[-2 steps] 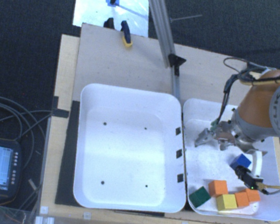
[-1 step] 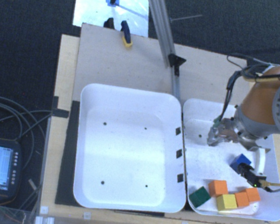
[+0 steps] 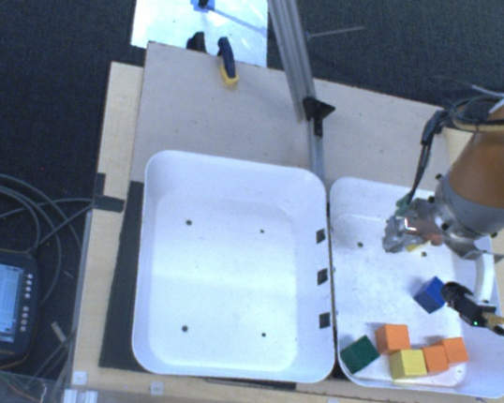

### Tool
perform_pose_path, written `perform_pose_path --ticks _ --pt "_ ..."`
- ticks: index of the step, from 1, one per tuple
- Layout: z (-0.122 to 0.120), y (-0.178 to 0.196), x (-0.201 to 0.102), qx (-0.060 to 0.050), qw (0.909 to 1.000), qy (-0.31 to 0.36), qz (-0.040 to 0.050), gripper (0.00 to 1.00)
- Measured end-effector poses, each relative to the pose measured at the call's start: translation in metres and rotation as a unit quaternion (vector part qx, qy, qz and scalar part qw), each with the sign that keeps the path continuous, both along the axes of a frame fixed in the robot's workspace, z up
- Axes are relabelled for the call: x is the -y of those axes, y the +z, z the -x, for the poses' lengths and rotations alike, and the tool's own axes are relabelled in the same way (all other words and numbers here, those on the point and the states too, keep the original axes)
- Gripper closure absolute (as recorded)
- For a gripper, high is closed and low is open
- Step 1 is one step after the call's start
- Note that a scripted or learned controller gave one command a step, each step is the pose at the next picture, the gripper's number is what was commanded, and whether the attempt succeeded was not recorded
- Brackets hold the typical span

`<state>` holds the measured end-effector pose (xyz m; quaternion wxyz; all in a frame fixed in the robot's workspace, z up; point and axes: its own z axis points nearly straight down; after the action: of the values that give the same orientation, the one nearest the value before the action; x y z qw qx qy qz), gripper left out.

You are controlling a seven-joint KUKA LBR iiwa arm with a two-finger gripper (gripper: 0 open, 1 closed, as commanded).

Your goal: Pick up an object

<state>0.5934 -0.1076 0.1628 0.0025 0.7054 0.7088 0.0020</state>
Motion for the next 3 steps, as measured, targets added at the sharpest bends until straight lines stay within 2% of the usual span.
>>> perform_pose_path --ticks 1,2,3 --pt "-0.001 0.064 0.005 0.001 1.0000 0.000 0.0006 1.00" --pt "-0.002 0.077 0.005 -0.001 1.0000 0.000 -0.0001 1.00" --pt "0.010 0.068 -0.049 -0.003 1.0000 0.003 -0.0014 1.00"
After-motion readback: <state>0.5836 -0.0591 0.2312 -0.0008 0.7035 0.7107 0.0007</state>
